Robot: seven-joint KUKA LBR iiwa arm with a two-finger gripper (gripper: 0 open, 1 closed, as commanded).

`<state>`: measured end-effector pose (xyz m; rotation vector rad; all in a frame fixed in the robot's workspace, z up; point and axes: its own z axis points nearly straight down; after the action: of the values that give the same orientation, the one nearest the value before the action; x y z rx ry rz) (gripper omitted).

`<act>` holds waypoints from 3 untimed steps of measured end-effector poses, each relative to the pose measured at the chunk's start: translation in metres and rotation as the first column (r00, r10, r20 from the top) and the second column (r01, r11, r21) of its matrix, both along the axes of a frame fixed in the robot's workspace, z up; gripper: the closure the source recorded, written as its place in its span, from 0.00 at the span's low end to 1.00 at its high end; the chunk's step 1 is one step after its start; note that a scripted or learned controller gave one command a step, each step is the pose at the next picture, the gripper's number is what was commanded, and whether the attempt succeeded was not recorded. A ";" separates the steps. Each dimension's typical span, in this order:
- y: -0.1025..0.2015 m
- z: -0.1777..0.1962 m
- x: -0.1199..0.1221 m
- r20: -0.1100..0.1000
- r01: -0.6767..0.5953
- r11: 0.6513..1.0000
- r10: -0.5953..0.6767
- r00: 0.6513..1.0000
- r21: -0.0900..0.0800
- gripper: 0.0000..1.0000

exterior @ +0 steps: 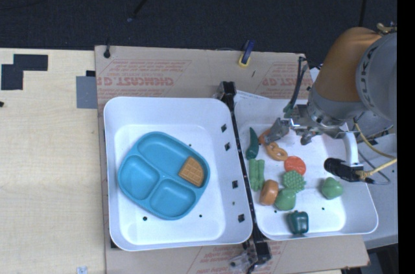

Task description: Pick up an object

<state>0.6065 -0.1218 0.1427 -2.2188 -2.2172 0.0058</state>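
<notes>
Nearest the camera, a dark green pepper (298, 222) lies at the near edge of the right bin (363, 217), with a green leafy piece (284, 200) and an orange piece (268, 192) just beyond it. Further in sit a red tomato (295, 164), a green cucumber (257, 173) lying lengthwise near to far, and an orange pretzel-shaped piece (277, 151). The gripper (290, 127) hovers over the far part of this bin; whether its fingers are open or closed cannot be told, and nothing is seen held. The pretzel-shaped piece lies just near and left of it, judged the closest candidate. The left bin (123, 117) carries a blue plate (139, 172) bearing a waffle (192, 171).
</notes>
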 end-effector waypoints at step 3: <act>0.003 0.000 0.000 0.005 -0.001 1.000 0.001 1.000 0.000 1.00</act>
<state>0.6069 -0.1189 0.1431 -2.2202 -2.2210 0.0003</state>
